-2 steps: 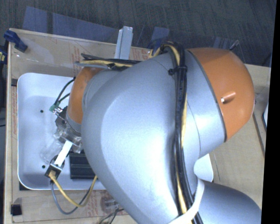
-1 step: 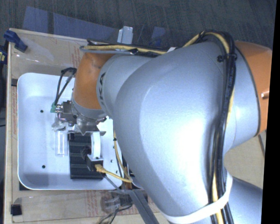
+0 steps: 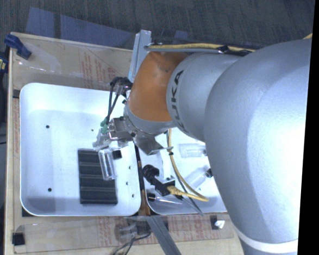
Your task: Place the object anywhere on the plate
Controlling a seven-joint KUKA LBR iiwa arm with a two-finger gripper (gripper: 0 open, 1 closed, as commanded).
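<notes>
A dark ridged rectangular plate lies in the front part of the left white bin. My gripper hangs over the plate's right edge, reaching in under the orange wrist band. Its tip looks pale and see-through against the plate. I cannot make out any object at the tip. A small green part shows on the gripper body, just above the plate.
The grey arm covers most of the right bin. Clear plastic items lie in that bin beside black and yellow cables. The left bin's back and left floor is bare white.
</notes>
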